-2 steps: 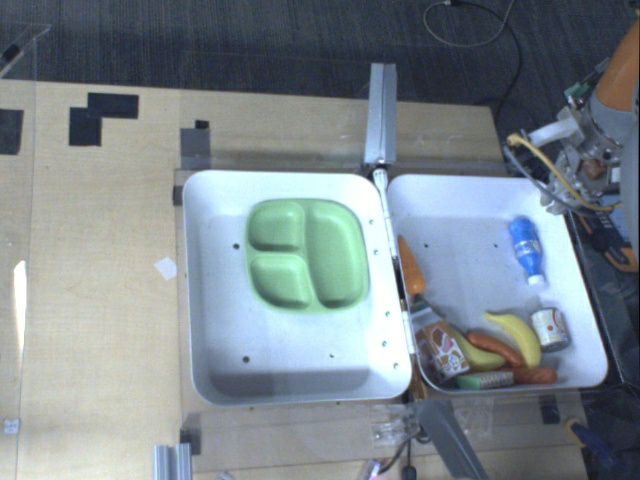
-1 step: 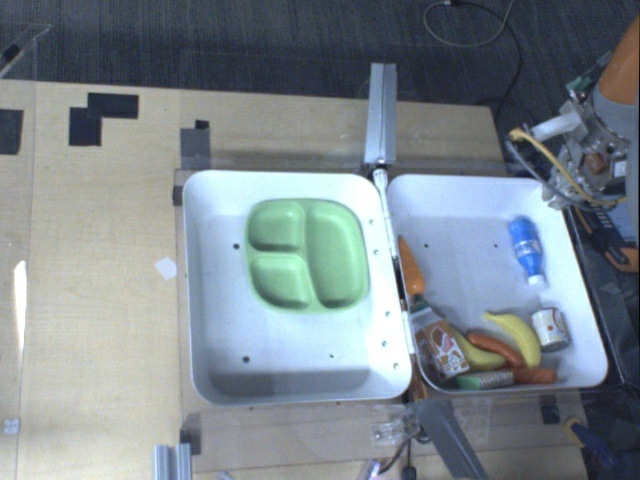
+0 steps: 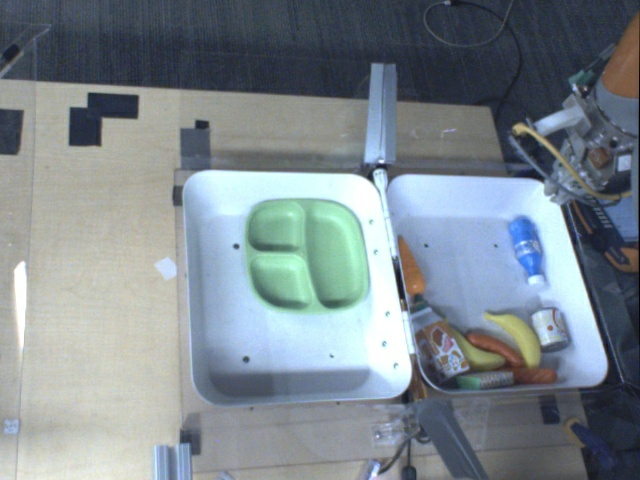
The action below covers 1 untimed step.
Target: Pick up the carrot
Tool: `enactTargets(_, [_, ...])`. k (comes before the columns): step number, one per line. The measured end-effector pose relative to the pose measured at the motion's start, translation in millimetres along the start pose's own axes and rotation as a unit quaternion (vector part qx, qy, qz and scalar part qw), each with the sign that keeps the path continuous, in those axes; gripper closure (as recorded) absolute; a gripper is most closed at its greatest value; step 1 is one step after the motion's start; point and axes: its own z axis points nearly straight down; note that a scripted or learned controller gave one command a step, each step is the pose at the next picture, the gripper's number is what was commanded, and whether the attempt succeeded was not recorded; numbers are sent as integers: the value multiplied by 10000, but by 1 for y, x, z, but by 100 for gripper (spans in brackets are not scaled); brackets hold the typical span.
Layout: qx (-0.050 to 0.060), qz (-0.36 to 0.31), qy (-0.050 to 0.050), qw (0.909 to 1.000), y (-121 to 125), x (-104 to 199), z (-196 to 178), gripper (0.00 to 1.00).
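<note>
Against the left wall of the right bin (image 3: 585,298) we see the carrot (image 3: 409,267), lying untouched. Our gripper (image 3: 588,158) sits over that bin's far right corner, well apart; whether its jaws are apart we cannot tell.

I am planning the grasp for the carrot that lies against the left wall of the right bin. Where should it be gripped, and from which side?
Grip the carrot at its orange middle, coming from above. It lies flat along the right bin's left wall with its green end toward the snack pack, so the wall side leaves little room. The free side faces the bin's middle.
</note>
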Motion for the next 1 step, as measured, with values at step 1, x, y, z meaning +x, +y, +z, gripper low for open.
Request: enactTargets(1, [-10,-44,17,10000,-1,2,-12,100])
